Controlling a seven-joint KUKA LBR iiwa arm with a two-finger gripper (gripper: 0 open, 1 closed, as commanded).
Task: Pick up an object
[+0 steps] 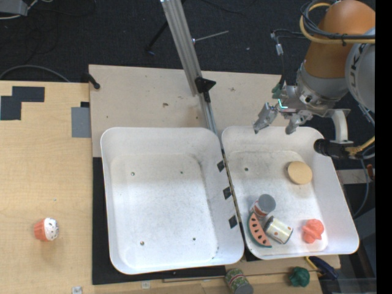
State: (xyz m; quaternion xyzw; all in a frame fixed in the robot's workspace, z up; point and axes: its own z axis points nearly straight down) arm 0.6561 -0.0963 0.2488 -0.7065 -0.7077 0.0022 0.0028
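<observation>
Now, a look from above.
Arm: the grey arm with the orange band [340,20] comes in from the right and hangs over the far edge of the right bin.
Claw: the claw [277,121] sits above the back rim of the right bin. Its two fingers [264,119] are spread apart with nothing between them.
Right bin: the right bin [343,192] is white and shallow, and it holds all the small things.
Tan disc: a round tan disc [299,173] lies flat in the right bin, nearest to the claw but well apart from it.
Orange toy: a bumpy orange toy [313,230] sits near the front right corner of the right bin.
Can: a small can with a grey top [264,204] is near the front left of the right bin.
Cream piece: a little cream piece [278,229] lies just beside the can.
Red slice: a curved red slice [256,230] touches the cream piece on its left.
Left bin: the left bin [159,201] is white and sits right beside the right bin.
Bench: the bench [141,97] carries both bins.
Silver bar: a long silver bar [184,41] slants down to where the bins meet.
Little orange thing: a small orange and white thing [46,229] lies on the wood far to the left, outside the bins.
Green things: a green lump [299,277] and a darker round thing [236,280] lie in front of the right bin.
</observation>
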